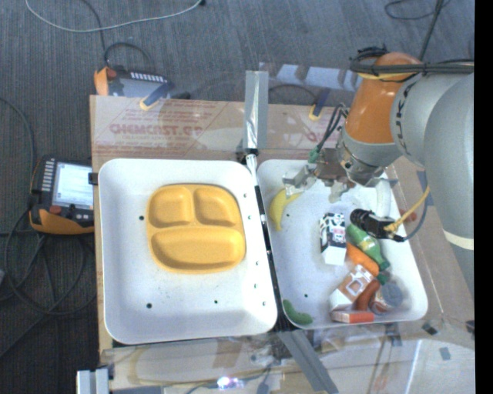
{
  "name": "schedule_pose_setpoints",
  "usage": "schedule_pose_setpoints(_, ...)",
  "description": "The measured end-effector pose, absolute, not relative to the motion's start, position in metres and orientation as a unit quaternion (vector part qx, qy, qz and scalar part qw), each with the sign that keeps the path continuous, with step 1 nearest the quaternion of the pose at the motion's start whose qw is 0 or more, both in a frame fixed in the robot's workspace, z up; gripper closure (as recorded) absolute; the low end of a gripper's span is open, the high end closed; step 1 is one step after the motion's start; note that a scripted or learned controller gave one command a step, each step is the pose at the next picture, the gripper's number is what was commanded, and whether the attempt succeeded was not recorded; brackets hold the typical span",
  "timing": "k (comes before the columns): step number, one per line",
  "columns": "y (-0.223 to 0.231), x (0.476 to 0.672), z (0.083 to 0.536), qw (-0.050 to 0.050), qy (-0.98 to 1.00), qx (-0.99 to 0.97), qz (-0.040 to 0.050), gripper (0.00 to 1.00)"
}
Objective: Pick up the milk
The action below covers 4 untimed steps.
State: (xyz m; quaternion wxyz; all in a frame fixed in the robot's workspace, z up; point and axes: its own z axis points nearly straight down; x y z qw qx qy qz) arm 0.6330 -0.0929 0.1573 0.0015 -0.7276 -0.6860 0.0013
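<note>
Grey carpet, cables, tabletop [177,127] with two bins. Left bin [123,300]: yellow tray [196,227]. Right bin [304,277]: banana [279,206], then milk [333,232] mid-bin, cow-print carton lying against a green bottle [365,238] and other clutter. Gripper [333,178] hangs above the bin's far end, near the milk but apart; fingers look spread, holding nothing. Approach step, I'd say; next calls for shifting toward the carton and descending.

This looks like a robot lab. A big robot arm [431,115] works here. Wires [69,19] lie on the floor.
</note>
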Motion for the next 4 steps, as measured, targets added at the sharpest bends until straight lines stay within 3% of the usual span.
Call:
schedule_pose_setpoints(1,-0.128,0.602,0.119,-0.014,-0.671,-0.741,-0.0091,0.00)
schedule_pose_setpoints(2,-0.195,0.585,0.112,-0.021,-0.674,-0.738,-0.0182,0.00)
schedule_pose_setpoints(3,-0.166,0.589,0.093,-0.005,-0.679,-0.734,-0.0088,0.00)
schedule_pose_setpoints(4,-0.131,0.539,0.090,-0.007,-0.713,-0.701,-0.0032,0.00)
